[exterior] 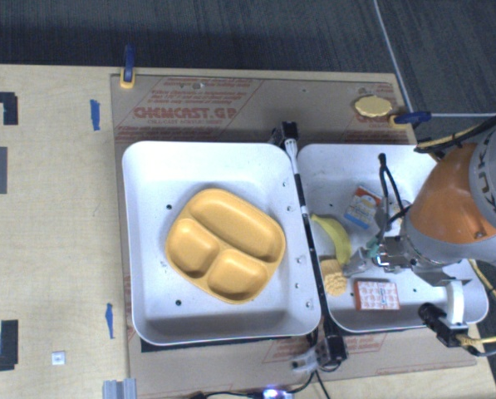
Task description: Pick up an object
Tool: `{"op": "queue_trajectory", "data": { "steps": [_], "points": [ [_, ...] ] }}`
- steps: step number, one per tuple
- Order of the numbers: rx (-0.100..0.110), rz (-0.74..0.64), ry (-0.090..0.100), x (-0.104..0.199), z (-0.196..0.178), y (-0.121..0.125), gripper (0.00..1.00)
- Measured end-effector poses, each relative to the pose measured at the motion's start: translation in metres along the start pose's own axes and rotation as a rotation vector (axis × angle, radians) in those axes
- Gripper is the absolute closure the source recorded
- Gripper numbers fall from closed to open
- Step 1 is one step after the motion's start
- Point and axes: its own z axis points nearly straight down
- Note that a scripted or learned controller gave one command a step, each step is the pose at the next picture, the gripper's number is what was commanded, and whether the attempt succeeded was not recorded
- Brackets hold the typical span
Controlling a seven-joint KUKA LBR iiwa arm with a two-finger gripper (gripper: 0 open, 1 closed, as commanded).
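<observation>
Camera view, right bin (447,318): card (375,294) by the near wall, waffle (334,283) and banana (334,233) along the left wall, packet (360,207) farther back. My gripper (372,254) hangs between them; its spread I cannot tell. Crowding risks a glancing, empty grasp.

Grey arm (472,198) with orange band reaching in from the right, hand (365,258) low and leftward

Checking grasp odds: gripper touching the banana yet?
Cannot tell. In the camera view the gripper sits right beside the banana, with no clear gap or contact.
</observation>
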Motion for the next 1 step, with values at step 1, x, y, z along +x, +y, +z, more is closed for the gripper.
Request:
{"op": "queue_trajectory", "data": {
  "steps": [1],
  "points": [
    [0.003,-0.004,0.009,0.0050,-0.0069,0.0004,1.00]
  ]
}}
